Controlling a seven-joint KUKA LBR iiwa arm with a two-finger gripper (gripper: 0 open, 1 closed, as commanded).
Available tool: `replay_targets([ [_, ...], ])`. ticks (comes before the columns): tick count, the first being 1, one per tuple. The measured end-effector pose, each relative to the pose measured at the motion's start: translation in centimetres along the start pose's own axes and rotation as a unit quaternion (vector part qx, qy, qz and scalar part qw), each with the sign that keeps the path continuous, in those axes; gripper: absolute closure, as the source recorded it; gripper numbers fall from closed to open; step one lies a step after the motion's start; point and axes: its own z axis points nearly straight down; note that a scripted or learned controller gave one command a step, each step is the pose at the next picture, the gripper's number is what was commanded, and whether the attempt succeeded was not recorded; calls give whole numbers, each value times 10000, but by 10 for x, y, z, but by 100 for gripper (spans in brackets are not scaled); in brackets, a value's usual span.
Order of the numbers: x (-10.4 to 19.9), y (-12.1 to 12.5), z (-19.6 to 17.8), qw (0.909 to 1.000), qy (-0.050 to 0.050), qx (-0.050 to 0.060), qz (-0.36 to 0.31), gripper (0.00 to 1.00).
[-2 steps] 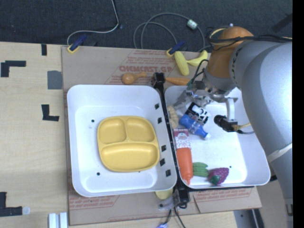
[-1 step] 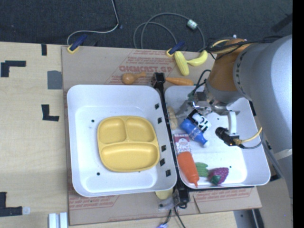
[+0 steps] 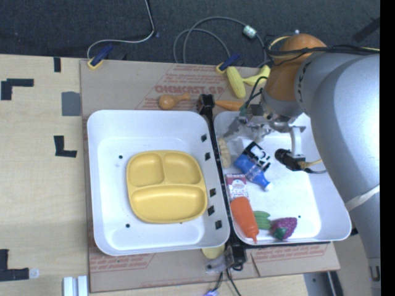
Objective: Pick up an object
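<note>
grey arm [image 3: 345, 122] over blue bottle [image 3: 252, 168]

Tool [image 3: 259, 142] fingers' state unclear, arm-hidden.

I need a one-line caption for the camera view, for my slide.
KUKA arm lowers its gripper into the right bin over toys; yellow tray in left bin.

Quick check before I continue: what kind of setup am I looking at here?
Likely a robot-grasping test bench: two white bins on cardboard, toy food such as a carrot, loose cables, tape marks on the table.
</note>
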Motion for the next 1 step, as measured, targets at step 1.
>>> replay_targets([
  [1,-5,-30,-1,10000,5,5,5,0],
])
